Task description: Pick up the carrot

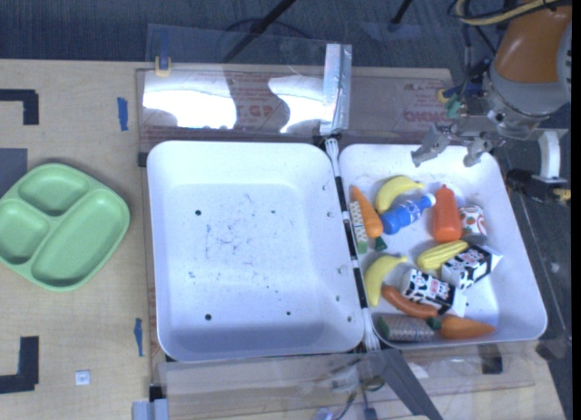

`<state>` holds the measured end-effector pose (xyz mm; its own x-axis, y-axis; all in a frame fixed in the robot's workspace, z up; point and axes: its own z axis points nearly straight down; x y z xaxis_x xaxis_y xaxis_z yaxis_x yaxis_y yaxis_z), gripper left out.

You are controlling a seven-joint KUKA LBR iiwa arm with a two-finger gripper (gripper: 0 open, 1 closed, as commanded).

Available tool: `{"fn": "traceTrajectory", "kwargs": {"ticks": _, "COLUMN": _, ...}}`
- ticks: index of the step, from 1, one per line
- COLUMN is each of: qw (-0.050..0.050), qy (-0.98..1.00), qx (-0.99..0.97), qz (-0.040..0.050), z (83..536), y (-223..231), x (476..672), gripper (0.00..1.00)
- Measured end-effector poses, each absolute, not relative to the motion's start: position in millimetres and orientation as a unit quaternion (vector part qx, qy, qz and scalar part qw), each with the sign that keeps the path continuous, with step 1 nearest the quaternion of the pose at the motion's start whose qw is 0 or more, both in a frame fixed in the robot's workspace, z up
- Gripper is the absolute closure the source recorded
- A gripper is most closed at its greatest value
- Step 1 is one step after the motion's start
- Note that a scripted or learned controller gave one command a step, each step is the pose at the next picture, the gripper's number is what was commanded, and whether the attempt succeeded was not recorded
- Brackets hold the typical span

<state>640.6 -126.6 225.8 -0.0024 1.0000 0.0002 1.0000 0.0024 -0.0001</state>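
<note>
I see my gripper (451,144) hanging over the far rim of the right bin (519,255), its two fingers spread apart with nothing between them. One fingertip (423,155) points toward the bins' shared divider, the other (473,157) sits nearer the arm. Above it I see the orange band (531,51) of the wrist.

The carrot (467,326) I'm after lies well apart from the gripper, down at the near edge of that same bin, on its side with its pointed end toward the bin's outer wall. Just beside it, toward the divider, is a second thinner carrot (407,303), partly under a black-and-white milk carton (428,288). A dark grey tube-shaped item (405,328) lies along the near wall, touching the carrot's blunt end.

Closer to the gripper, right below it, I see a yellow banana (397,190) and a blue bottle (405,213). An orange bottle (445,214) stands just beside those, with a small red-and-white can (473,220) next to it. An orange packet (365,216) lies along the divider. Between these and the carrot are a corn cob (441,253), another banana (380,272) and a second carton (473,266).

Away from the gripper, past the divider, is the left bin (182,191), and beyond it a green divided plate (60,225) on the bench (73,101).
</note>
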Motion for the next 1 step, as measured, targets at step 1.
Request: {"fn": "traceTrajectory", "kwargs": {"ticks": 1, "qw": 0.000, "qy": -0.742, "qx": -0.671, "qz": -0.0001, "z": 145.6, "y": -111.9, "x": 602.1, "gripper": 0.00}}
